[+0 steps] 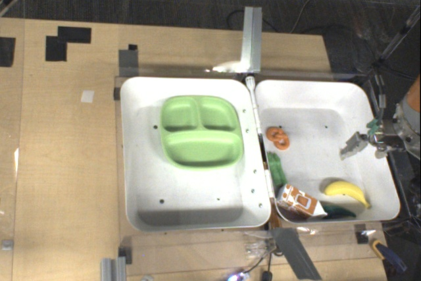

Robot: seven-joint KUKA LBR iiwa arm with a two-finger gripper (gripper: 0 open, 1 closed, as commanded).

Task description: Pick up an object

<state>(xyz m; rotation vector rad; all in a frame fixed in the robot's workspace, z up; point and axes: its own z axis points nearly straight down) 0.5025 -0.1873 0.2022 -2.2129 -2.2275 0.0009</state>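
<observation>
- Light wooden bench (59,161) with black square markings near its far left corner.
- Two shallow white plastic bins sit on it, touching: left bin (135,161), right bin (316,99).

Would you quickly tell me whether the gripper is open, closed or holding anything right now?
Gripper: over the right bin, above the banana, nothing between its fingers; open or closed cannot be told.

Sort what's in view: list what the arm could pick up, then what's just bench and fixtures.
For the job:
gripper, over the right bin
yellow banana
orange pretzel-shaped toy
green item by the divider
brown-and-white carton
green divided plate in the left bin

Just lying about:
wooden bench
metal post
</observation>
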